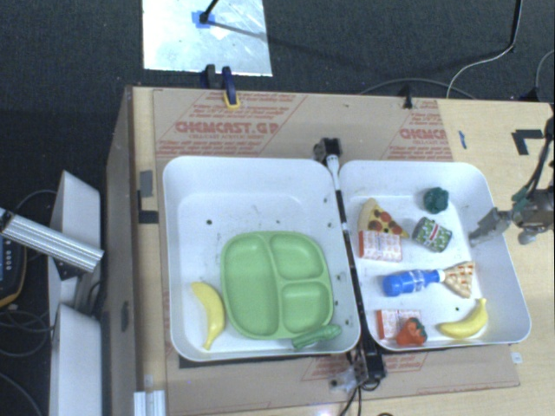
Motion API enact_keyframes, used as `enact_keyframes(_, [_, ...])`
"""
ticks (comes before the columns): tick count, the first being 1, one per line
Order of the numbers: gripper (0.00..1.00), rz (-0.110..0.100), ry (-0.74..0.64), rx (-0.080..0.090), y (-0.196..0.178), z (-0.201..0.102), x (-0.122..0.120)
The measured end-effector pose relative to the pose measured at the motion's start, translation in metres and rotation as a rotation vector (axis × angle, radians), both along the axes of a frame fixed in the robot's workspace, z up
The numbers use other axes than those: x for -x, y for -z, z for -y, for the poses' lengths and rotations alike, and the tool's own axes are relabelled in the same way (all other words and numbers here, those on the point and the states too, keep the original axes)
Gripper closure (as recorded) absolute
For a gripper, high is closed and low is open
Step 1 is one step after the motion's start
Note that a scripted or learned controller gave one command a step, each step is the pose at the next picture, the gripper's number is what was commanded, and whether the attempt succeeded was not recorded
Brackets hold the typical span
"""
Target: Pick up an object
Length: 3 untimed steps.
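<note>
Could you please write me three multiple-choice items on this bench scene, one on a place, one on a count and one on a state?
1. Where does the green divided tray lie?
A. In the left bin
B. In the right bin
C. On the floor

2. How many yellow bananas are in the two bins together?
A. None
B. Two
C. Five

3. How does the blue bottle rest?
A. Standing upright
B. Lying on its side
C. Stacked on the green tray

Answers:
1. A, since the tray sits inside the left bin, with one banana beside it.
2. B, since one banana lies in the left bin and another banana lies in the right bin.
3. B, since the bottle lies flat on the floor of the right bin, its cap toward a pizza slice.
</note>
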<state>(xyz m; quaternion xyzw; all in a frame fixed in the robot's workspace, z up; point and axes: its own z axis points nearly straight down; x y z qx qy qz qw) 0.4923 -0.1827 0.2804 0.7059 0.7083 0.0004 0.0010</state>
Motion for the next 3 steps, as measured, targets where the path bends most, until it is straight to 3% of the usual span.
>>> enact_keyframes(1, [0.00, -0.004, 0.000, -0.001, 0.121, -0.025, -0.027])
enact_keyframes(2, [0.00, 0.001, 0.000, 0.000, 0.115, -0.015, -0.072])
enact_keyframes(3, [0.00, -0.002, 0.000, -0.001, 0.197, -0.016, -0.134])
